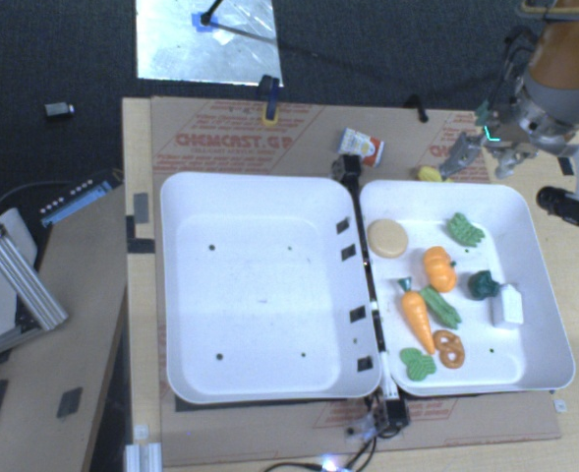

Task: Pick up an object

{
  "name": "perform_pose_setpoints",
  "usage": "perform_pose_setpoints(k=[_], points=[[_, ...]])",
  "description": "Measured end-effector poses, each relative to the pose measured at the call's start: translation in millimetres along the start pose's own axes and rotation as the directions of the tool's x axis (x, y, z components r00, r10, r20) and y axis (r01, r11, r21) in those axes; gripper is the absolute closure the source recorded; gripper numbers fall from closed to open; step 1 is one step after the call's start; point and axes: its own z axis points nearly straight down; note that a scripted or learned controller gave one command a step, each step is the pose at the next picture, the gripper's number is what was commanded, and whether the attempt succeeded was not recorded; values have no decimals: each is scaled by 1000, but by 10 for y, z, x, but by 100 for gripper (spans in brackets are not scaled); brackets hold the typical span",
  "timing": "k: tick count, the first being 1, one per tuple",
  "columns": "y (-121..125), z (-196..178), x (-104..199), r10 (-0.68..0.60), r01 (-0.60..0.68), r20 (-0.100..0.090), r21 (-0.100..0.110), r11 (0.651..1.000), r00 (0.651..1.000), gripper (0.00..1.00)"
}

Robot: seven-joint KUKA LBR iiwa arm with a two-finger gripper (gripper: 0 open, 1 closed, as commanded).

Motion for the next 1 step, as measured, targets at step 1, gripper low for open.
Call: perform_pose_setpoints(k=[1], points=[[-711,1633,-435,7,-7,-4,2,1000,1000,0]])
